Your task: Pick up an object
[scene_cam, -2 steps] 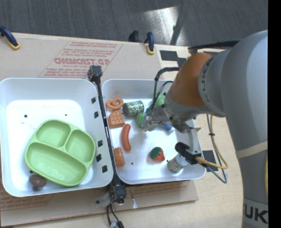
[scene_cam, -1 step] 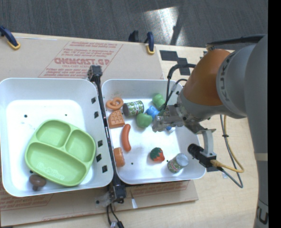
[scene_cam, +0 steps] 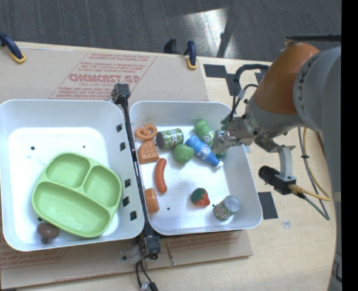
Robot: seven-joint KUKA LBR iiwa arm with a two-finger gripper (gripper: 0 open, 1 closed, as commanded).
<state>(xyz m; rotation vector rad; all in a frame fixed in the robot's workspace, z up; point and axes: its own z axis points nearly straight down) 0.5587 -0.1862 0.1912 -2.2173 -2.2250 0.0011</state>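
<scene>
The right bin (scene_cam: pixel 242 171) holds several small things. A blue can (scene_cam: pixel 200 149) lies on its side near the bin's right wall, and a green vegetable (scene_cam: pixel 202 128) sits just behind it. My gripper (scene_cam: pixel 222 140) hangs low at the blue can's right end, close to the bin wall. A dark can with a green label (scene_cam: pixel 169 139), a green round fruit (scene_cam: pixel 183 154), an orange pretzel (scene_cam: pixel 146 131), a waffle (scene_cam: pixel 148 152) and a red sausage (scene_cam: pixel 160 175) lie further left. A red strawberry (scene_cam: pixel 199 196) and a silver tin (scene_cam: pixel 226 208) sit near the front.
An orange piece (scene_cam: pixel 151 200) leans against the right bin's left wall. The left bin (scene_cam: pixel 21 126) holds a green divided plate (scene_cam: pixel 77 194) and a small brown thing (scene_cam: pixel 46 230) in its front corner. Brown cardboard (scene_cam: pixel 106 71) lies behind the bins.
</scene>
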